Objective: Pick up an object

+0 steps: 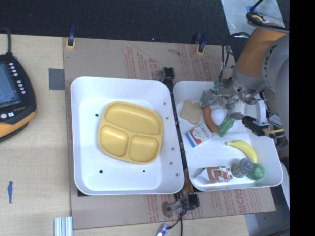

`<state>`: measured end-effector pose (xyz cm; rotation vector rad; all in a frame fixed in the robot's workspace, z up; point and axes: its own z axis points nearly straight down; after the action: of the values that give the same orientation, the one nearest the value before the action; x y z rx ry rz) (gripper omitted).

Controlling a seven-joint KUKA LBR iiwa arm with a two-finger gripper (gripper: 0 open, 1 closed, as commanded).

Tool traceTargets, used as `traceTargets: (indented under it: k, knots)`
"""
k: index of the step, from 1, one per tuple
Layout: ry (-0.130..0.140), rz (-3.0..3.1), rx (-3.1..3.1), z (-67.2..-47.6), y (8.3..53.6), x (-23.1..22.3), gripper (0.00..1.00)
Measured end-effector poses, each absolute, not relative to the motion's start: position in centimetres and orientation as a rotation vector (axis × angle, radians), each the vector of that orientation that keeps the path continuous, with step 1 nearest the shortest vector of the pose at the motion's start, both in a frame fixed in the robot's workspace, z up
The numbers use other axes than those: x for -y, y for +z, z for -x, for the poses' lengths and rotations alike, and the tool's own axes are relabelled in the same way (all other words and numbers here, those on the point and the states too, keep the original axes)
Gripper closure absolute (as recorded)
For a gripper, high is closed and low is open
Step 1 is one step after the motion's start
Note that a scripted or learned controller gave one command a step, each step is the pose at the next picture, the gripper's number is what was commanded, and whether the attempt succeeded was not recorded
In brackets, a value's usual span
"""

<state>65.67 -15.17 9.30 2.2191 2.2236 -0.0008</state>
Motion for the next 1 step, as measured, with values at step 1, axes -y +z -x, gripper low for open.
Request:
traceTargets:
  k: [1]
  knots:
    - [-0.003, -2.217, -2.225, -62.23, 9.35, 13.35, 0.0]
